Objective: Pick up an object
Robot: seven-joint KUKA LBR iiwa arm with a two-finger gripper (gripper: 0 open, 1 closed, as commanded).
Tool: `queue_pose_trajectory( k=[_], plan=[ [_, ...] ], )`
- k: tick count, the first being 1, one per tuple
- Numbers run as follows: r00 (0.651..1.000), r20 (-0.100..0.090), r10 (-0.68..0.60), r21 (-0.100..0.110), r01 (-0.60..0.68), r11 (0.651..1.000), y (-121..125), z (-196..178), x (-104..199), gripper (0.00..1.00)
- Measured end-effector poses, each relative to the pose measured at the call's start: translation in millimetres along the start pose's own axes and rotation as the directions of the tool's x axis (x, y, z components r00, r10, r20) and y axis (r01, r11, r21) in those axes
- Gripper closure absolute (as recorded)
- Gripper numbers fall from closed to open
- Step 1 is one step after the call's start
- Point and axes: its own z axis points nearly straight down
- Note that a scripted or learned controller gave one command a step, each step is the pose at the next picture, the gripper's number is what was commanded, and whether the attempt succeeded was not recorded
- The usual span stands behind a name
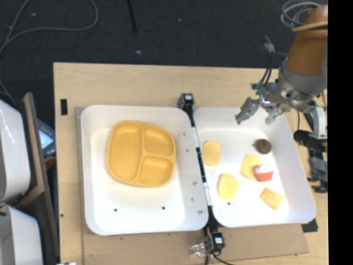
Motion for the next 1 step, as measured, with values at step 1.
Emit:
queue_pose_trajectory(
  k=[1],
  plan=[
    [1.000,0.000,-0.002,0.000,0.002,1.000,66.2,-11.0,11.2,0.00]
  ],
)
